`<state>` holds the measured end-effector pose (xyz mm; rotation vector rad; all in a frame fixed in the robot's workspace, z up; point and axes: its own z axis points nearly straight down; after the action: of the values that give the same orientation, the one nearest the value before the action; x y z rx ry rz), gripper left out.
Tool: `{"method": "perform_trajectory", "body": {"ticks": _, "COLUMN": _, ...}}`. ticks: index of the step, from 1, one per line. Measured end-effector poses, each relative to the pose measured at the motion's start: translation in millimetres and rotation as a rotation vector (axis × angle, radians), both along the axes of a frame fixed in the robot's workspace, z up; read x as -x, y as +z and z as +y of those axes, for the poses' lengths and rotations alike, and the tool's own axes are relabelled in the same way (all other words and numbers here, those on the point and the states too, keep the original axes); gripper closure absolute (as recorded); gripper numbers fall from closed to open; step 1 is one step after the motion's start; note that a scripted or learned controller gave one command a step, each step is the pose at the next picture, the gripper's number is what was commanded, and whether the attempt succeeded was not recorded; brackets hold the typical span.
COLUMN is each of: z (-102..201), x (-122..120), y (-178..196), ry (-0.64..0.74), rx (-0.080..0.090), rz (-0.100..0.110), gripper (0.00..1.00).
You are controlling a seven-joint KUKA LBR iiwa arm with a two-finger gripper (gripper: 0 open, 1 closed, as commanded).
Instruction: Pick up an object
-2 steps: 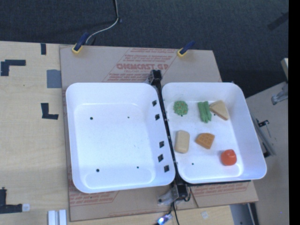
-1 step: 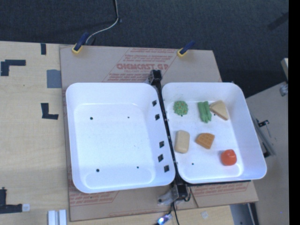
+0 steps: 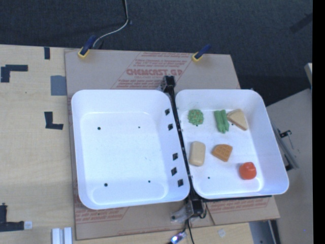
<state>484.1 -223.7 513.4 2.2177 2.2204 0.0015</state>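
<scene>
Scene: 2 white bins lie side by side on a cardboard sheet (image 3: 152, 71) at the centre of the frame, their inner rims touching along a black join.

Left bin (image 3: 76, 136): bare white floor showing 4 small dark dots.

Right bin (image 3: 271, 136): 6 objects, all lying on the floor of the bin and apart from one another, except as noted.
1. Green lump (image 3: 195, 117), upper left of the bin, near the join.
2. Green pod (image 3: 221, 121), upper middle, lying roughly upright in the frame.
3. Tan wedge (image 3: 237, 119), just right of the pod; whether the 2 touch cannot be told.
4. Beige block (image 3: 197, 153), below the lump, near the join.
5. Orange piece (image 3: 222, 152), just right of the block, with a gap between.
6. Red piece (image 3: 248, 171), lower right of the bin, well apart from the others.

Surroundings: 2 clamps with yellow and blue parts sit at the sheet's top edge, 1 at its upper left corner (image 3: 85, 50) and 1 toward the upper right (image 3: 202, 51). A thin cable (image 3: 121, 23) runs from the top of the frame down to the left clamp. The wooden bench (image 3: 30, 151) at the left of the frame carries dark tape marks (image 3: 51, 121).

Gripper: its state cannot be told from this view. No object is lifted; all 6 rest in the right bin.
</scene>
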Motion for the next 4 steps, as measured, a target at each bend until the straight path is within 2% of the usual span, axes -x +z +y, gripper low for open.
{"method": "perform_trajectory", "body": {"ticks": 1, "z": 5, "x": 0, "y": 23, "ry": 0.000, "rx": 0.000, "rz": 0.001, "gripper": 0.00}}
{"method": "perform_trajectory", "body": {"ticks": 2, "z": 1, "x": -54, "y": -70, "ry": 0.002, "rx": -0.004, "rz": 0.012, "gripper": 0.00}}
{"method": "perform_trajectory", "body": {"ticks": 3, "z": -1, "x": -26, "y": 7, "ry": -0.001, "rx": 0.002, "rz": -0.005, "gripper": 0.00}}
{"method": "perform_trajectory", "body": {"ticks": 4, "z": 0, "x": 1, "y": 23, "ry": -0.001, "rx": 0.000, "rz": 0.000, "gripper": 0.00}}
